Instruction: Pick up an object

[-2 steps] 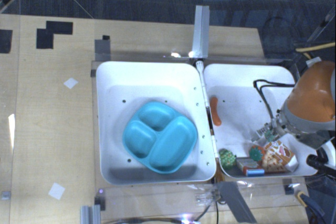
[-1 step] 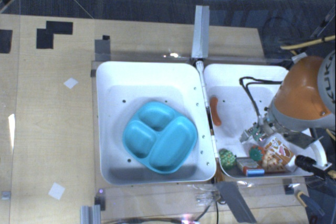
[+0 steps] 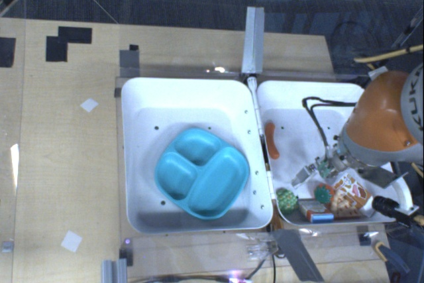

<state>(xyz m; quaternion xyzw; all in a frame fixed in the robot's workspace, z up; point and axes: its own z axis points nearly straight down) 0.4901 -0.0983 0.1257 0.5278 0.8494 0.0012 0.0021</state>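
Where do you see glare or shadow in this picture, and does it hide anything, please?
Camera view: a bright glint sits on the left bin's upper rim; a soft shadow lies under the blue divided plate along its lower edge; the small items by the gripper in the right bin look soft and hard to tell apart.

Blue divided plate (image 3: 202, 172); white bins (image 3: 139, 142); orange sausage (image 3: 271, 142); green ball (image 3: 286, 198)

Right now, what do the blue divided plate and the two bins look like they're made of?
Blue plate: likely molded plastic, smooth with a soft sheen, rounded compartment walls, uniform color. Left bin and right bin: probably thin formed white plastic, glossy, with rounded corners and glare on the rims; painted metal can't be ruled out.
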